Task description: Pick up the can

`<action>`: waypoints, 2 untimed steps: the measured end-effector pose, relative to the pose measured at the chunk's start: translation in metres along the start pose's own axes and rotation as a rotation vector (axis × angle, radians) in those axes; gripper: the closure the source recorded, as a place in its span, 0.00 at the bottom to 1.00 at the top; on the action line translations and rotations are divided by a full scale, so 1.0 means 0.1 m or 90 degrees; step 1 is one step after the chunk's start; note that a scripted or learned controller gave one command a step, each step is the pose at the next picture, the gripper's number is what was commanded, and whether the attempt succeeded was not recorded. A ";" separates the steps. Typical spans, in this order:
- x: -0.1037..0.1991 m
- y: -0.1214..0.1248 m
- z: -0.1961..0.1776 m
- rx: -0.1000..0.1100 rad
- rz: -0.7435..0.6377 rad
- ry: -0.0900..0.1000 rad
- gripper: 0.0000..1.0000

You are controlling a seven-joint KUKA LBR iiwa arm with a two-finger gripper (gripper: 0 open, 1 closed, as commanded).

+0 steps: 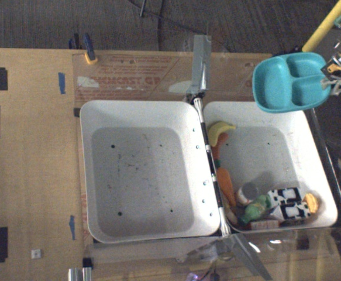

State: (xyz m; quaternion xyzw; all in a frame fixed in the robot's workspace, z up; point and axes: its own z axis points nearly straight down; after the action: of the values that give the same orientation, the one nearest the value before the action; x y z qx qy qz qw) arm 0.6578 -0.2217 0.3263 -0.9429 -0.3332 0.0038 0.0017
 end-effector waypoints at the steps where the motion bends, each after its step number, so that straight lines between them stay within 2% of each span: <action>1: 0.00 0.00 -0.02 -0.002 0.000 0.002 0.00; 2: 0.07 -0.17 1.08 0.000 0.023 0.002 0.00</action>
State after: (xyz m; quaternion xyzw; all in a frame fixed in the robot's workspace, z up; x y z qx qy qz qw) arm 0.6516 -0.2039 0.2183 -0.9487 -0.3162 0.0022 0.0019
